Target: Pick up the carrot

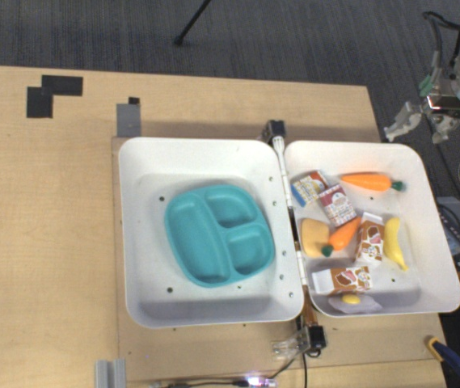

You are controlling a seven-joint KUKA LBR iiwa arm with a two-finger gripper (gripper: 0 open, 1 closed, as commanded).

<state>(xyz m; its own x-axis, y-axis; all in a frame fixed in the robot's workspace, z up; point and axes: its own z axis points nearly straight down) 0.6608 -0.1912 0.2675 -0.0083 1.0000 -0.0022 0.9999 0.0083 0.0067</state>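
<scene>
Camera view, read from left to right. The left bin (132, 217) holds a teal divided tray (217, 234) near its centre. The right bin (428, 217) holds a loose heap of small items: two red-and-white cartons (327, 196) near the inner wall, a yellow block (314, 234), brown-and-white cartons (369, 241) towards the near side, and a banana (394, 242) standing roughly along the bin's depth.

Two orange pieces could answer to the task. The clearer one, the carrot (366, 182), lies at the far side of the right bin, free of the clutter, its long axis running nearly left to right with the dark green stub at its right end. A second orange piece (343, 235) lies aslant in the heap, touching the yellow block; it may be another carrot, though its outline is partly hidden.

The gripper (424, 115) hangs beyond the bin's far right corner, above the floor. Whether it is open or closed cannot be told. The carrot lies left of it and nearer the camera; the approach would cross the far rim, with the closing direction set across the long axis.
</scene>
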